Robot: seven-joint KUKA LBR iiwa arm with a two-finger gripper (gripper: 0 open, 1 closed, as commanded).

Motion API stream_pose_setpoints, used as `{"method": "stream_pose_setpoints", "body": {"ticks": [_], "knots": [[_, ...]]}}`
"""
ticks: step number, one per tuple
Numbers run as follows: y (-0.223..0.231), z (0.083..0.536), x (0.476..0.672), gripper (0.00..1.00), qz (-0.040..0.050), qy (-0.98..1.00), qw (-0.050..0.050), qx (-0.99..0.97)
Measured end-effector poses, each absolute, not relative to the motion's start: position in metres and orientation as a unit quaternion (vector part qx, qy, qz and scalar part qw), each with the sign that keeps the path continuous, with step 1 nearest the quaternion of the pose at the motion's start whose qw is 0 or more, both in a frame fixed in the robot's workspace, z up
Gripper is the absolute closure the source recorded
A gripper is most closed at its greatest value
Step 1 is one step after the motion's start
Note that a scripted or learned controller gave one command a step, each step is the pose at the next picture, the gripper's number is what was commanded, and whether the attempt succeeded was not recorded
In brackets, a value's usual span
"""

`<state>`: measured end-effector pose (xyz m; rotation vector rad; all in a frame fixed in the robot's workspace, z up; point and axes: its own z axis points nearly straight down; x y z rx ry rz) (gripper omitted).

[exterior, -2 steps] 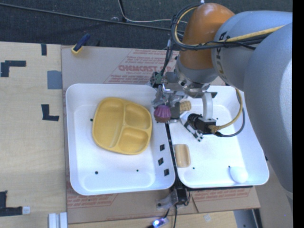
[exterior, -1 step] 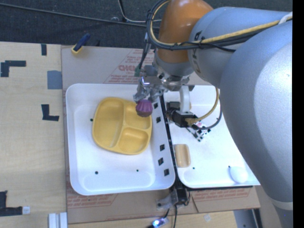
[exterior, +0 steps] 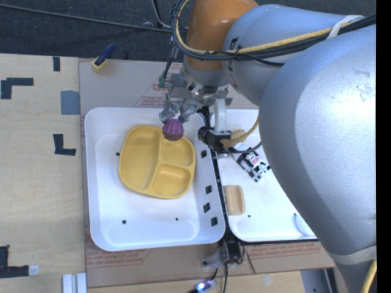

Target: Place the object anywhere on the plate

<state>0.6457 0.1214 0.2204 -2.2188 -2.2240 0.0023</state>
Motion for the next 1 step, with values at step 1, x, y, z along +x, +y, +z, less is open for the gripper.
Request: {"method": "stream_pose_setpoints", "body": {"ticks": [1], "knots": [[0.1202, 0.2216, 0.6449, 0.0, 0.0012, -0.708, 0.0, -0.707]]}}
